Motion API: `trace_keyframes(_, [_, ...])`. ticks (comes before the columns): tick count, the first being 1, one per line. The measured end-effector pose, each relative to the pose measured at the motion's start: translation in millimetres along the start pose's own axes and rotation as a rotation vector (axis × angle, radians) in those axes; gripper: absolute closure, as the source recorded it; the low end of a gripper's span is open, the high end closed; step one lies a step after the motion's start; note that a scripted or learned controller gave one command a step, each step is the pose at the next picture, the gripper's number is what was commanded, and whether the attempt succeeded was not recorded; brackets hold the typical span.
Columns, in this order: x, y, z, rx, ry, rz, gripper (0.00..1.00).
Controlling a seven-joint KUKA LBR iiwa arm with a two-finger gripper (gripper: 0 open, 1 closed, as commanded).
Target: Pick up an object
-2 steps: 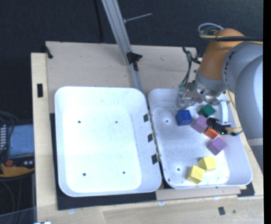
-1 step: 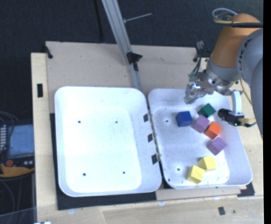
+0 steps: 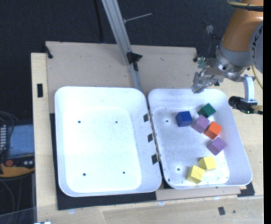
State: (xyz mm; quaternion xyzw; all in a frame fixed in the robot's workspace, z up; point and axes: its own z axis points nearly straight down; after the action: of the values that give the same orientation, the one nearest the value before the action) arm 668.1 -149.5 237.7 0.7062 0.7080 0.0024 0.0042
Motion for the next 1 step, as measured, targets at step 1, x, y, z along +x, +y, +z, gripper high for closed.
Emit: trace_keyframes(1, [-2.0,1.8,-55.3,0.001,0.000,-0.003,1.00])
